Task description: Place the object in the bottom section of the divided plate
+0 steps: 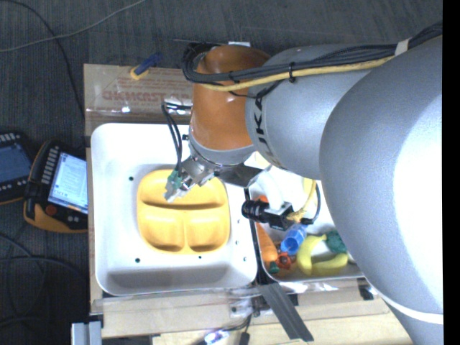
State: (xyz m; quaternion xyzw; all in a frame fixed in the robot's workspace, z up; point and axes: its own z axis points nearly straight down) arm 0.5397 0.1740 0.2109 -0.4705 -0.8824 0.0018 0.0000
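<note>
A yellow divided plate (185, 236) lies in the left white bin (115, 192), with one wide section at the far side and two smaller sections at the near side. My gripper (174, 187) hangs over the left part of the wide far section, close to the ridge that divides the plate. It is shut on a small green object (172, 183) that shows between the fingertips. The arm's orange band and grey body hide the bin's far right corner.
The right bin (316, 282) holds a yellow banana (320, 259), a blue object (291, 241), an orange carrot-like piece (267, 246), a green item (336, 243) and small red pieces (277, 263). A handheld pendant (61, 185) lies on the floor at the left.
</note>
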